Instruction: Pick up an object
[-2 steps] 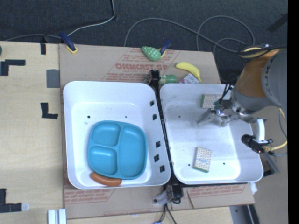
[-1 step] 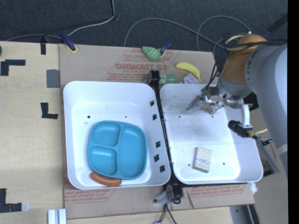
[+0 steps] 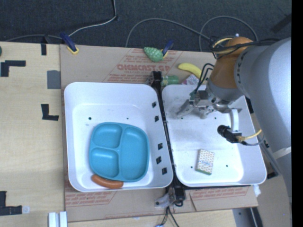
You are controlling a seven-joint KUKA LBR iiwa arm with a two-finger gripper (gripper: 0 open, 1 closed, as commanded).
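In the right bin (image 3: 246, 174) a small pale patterned box (image 3: 205, 161) lies near the front, by itself. My gripper (image 3: 193, 112) hangs over the back left part of that bin, well behind the box. Its two fingers are spread apart and nothing is between them. The left bin (image 3: 75, 103) holds a blue divided plate (image 3: 119, 150) with an orange sausage (image 3: 107, 182) along its front edge.
Behind the bins, on the cardboard, lie a yellow banana (image 3: 189, 69), a green toy (image 3: 154, 54) and a light green piece (image 3: 170, 80) by the divider. The arm's grey body covers the right side. A black clip rail (image 3: 161, 126) separates the bins.
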